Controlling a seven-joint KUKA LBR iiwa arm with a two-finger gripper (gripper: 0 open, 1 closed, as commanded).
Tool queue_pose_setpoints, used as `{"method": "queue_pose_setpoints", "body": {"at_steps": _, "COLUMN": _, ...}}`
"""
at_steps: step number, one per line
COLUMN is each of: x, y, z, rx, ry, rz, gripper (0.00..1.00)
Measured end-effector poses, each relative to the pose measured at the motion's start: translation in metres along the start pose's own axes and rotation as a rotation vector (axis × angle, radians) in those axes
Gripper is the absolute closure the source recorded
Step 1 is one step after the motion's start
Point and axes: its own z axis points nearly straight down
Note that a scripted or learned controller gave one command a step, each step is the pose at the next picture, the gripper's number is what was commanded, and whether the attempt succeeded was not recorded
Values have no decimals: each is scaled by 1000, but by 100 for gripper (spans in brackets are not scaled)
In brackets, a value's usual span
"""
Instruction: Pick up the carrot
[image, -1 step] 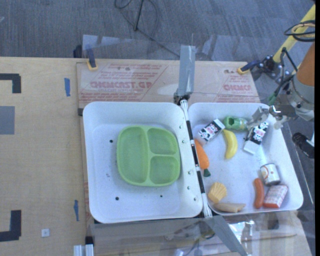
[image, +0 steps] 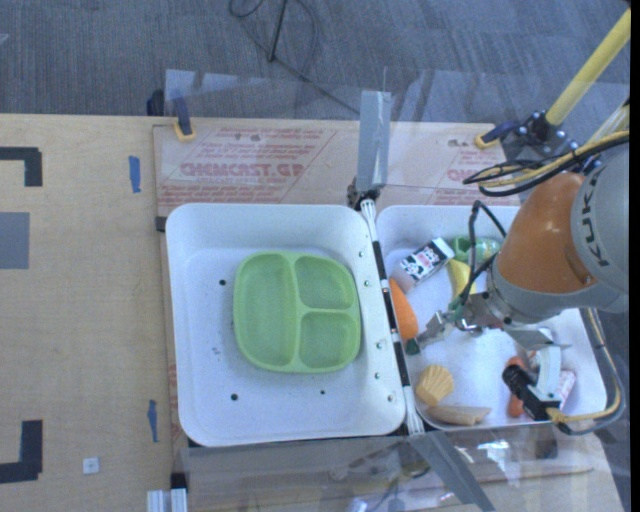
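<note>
Camera view: my fingers (image: 437, 328) hang apart, right of centre, just beside the carrot (image: 403, 308), lining up a grasp.

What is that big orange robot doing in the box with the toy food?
The robot arm is reaching into the right bin, trying to pick up the carrot. Its hand is low beside the carrot, not gripping it yet. The left bin holds a green plate.
</note>
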Motion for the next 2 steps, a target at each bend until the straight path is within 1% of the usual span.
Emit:
{"method": "queue_pose_setpoints", "body": {"at_steps": 1, "x": 3, "y": -42, "z": 4, "rx": -12, "ry": -4, "rz": 36, "gripper": 0}}
{"method": "queue_pose_setpoints", "body": {"at_steps": 2, "x": -2, "y": -7, "z": 4, "rx": -8, "ry": -3, "rz": 258, "gripper": 0}}
